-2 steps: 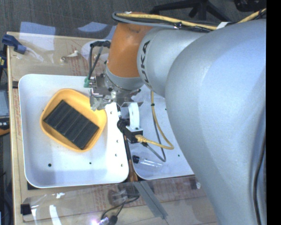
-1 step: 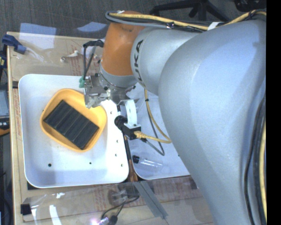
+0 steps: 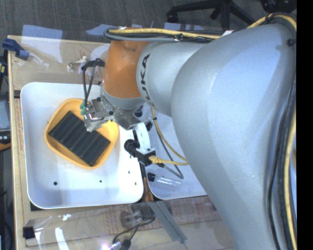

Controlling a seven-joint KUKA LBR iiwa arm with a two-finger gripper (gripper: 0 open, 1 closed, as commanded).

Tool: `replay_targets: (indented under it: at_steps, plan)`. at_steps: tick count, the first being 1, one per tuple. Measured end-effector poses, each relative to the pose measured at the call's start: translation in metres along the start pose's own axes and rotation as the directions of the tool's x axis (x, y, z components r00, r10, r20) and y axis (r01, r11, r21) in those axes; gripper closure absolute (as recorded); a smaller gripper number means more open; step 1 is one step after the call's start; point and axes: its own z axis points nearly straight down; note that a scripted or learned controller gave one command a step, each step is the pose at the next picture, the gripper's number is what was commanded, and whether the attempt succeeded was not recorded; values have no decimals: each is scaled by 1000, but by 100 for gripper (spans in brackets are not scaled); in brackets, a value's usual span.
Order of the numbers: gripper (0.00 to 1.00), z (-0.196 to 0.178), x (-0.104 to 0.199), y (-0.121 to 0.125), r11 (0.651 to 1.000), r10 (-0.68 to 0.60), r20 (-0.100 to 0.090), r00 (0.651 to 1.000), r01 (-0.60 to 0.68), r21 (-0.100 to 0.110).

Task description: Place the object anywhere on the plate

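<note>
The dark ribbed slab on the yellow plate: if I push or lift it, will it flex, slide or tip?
The dark ribbed slab lies flat with straight edges, so it probably stays stiff. It looks thin and wide, so tipping seems unlikely. On the smooth yellow plate it may slide when nudged; its ridges might help grip.

From my end the plate point(image 3: 60, 120) is a yellow-orange, rounded-square thing sitting left of center in the frame, inside the left white bin. The object point(image 3: 78, 136) on it is a dark ribbed rectangular slab, lying flat and turned diagonally, covering most of the plate.
</note>
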Motion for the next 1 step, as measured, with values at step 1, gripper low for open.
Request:
replay_targets:
  at_steps: [1]
  plan:
    - [0, 0, 0, 0, 1000, 0, 0, 1000, 0, 0]
